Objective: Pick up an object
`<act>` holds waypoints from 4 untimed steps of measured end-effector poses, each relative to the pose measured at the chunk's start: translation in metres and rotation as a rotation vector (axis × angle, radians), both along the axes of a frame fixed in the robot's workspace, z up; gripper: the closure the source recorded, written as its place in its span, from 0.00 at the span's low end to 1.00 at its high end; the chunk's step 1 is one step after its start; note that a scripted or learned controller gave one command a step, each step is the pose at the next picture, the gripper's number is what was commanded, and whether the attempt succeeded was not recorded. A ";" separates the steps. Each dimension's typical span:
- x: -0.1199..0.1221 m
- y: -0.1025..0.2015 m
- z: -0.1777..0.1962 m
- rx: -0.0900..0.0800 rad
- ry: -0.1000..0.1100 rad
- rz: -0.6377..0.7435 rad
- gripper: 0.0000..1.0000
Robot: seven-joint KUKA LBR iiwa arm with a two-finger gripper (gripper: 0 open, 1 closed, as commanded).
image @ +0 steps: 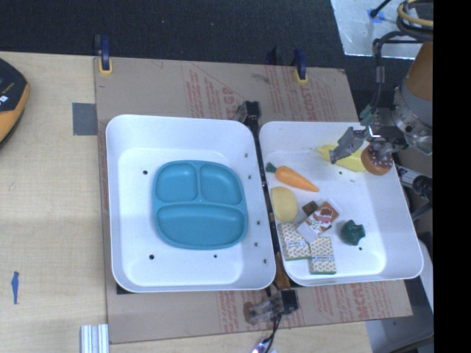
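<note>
While the grey two-finger gripper (352,147) hovers, fingers spread and empty, over the right white bin (383,263):
Its tips sit beside a yellow banana-shaped toy (353,162).

Gripper (353,144) over right bin (383,259), touching yellow object (352,160).

Two bins (118,197), one blue plate (199,203)

A single fixed camera looks down at a slant from above the bench (51,219), taking in both white bins (118,197) side by side
</note>
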State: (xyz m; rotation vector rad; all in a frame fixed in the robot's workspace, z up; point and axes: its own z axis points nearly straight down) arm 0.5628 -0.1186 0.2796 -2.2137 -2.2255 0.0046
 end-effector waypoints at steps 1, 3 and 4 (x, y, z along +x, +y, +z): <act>0.007 -0.065 -0.107 -0.001 0.008 -0.004 0.00; 0.061 -0.065 -0.149 0.000 -0.005 0.001 0.00; 0.094 -0.037 -0.190 0.000 0.000 0.003 0.00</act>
